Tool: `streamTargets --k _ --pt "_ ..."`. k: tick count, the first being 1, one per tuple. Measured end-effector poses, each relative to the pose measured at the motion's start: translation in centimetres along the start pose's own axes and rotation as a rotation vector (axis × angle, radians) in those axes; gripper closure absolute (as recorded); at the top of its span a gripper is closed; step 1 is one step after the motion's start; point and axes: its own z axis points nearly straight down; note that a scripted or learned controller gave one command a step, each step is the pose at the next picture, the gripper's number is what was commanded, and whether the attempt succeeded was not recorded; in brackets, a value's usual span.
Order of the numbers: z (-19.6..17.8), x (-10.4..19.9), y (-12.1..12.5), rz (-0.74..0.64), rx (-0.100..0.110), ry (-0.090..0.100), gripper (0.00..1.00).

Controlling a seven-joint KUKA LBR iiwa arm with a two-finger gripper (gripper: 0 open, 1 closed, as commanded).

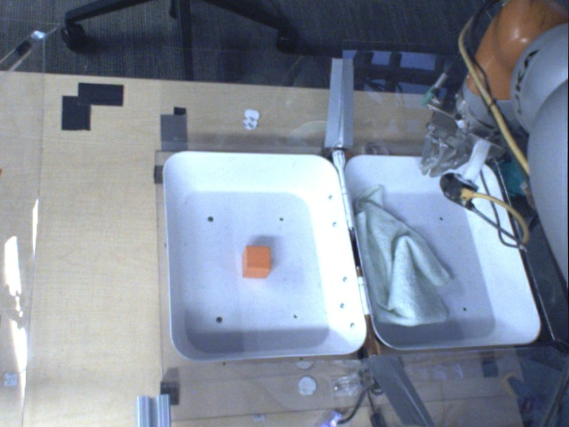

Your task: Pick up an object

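Over the right bin's far rim (391, 156) our gripper (442, 157) hovers, grip state unclear, presumably lining up on the crumpled grey-green cloth (400, 261); small orange cube (257, 261) sits alone left.

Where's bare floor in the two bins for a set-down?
Left bin: bare all round the orange cube at its middle. Right bin: the grey cloth fills its left half; the right half is free, though the gripper hangs over the far edge.

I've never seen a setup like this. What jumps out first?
A small orange cube sits alone mid-floor in the left bin. A crumpled pale cloth lies in the right bin, against its left wall. The gripper hovers at that bin's far right corner, below the arm's orange band.
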Motion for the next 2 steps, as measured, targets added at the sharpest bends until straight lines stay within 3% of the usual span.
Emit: streamTargets --k 1,2 --pt "-0.6 2.4 -1.28 0.128 0.001 0.0 1.0" --pt "-0.37 2.23 -1.46 0.292 0.001 0.001 1.0"
